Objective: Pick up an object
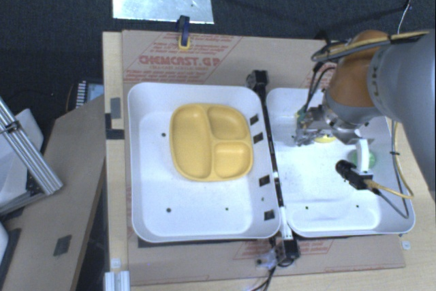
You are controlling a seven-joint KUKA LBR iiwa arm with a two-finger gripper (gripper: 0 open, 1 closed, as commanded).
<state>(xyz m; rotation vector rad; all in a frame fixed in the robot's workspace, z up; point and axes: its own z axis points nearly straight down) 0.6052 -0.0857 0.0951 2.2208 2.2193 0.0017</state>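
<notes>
Camera view puts my gripper (308, 129) low in the right bin (327, 215), right of frame centre, over a small yellow-green object (325, 139) lying against its tip. Whether I have that object pinched, I cannot tell (my own wrist hides the contact). A green piece (364, 155) lies just to the right. The risk as I judge it: small, rounded items on smooth white plastic may skid aside. At centre left, the left bin (150, 215) holds a glossy yellow tray (210, 142) with three compartments.
</notes>
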